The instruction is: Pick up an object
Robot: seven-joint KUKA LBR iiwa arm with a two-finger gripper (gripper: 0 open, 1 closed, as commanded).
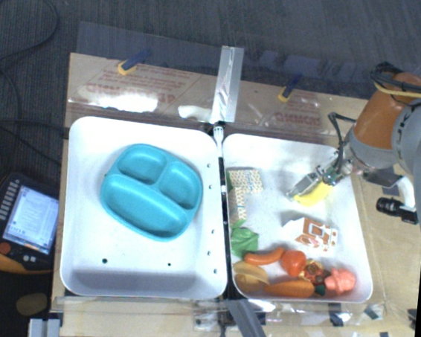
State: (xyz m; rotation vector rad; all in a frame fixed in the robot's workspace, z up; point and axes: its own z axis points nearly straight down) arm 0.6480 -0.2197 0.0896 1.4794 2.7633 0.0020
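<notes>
Fingers (307, 185): down in the upper part of the right bin (360, 217), slanted toward its middle; whether they stand wide or narrow cannot be told from here. Just beside their tips, a yellow piece (314, 196), touching or nearly so; no grip on it can be made out. Arm (383, 126): grey with an orange band, reaching in from the right over the bin's far corner. Right bin, further contents: a patterned packet (243, 186) against the left wall near the top; a white and orange carton (316, 234) lying near the middle-right; a green item (244, 240) by the left wall; along the near wall a crowded row, namely an orange carrot (263, 256), a red tomato (293, 263), a second long orange piece (288, 288), a yellowish item (248, 274) and a pink item (341, 280), packed close and touching one another. Left bin (79, 210): one blue divided plate (152, 189), lying slightly askew near its centre, well apart from the walls. Worktop (155, 91): brown sheet behind both bins, taped down, with two small clips at the back. Floor to the left: a handheld pendant (21, 223) with a lit screen, with black cable nearby.
</notes>
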